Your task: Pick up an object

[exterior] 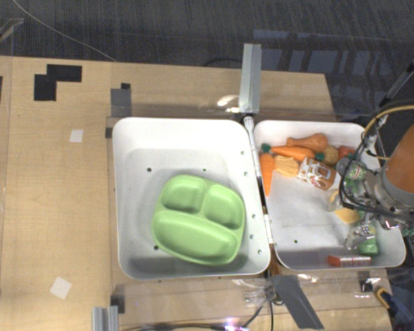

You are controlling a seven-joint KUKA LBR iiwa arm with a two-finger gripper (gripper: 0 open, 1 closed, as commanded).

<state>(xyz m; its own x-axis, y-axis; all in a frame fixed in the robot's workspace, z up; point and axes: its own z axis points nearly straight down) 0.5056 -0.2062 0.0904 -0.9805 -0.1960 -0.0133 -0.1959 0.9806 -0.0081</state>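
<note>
The right bin holds a heap of toy food along its far side: a carrot, a tan squash, an orange piece by the divider, and a red-and-white snack packet. A yellow piece lies near the right wall. A red marker rests along the near wall. My gripper hangs low over the bin's near right corner, right above a small green object. The wrist and cables hide how it meets that object.
The left bin carries a green divided plate toward its near side. A metal post stands behind the seam between the bins. The arm's orange band overhangs the right bin's right wall.
</note>
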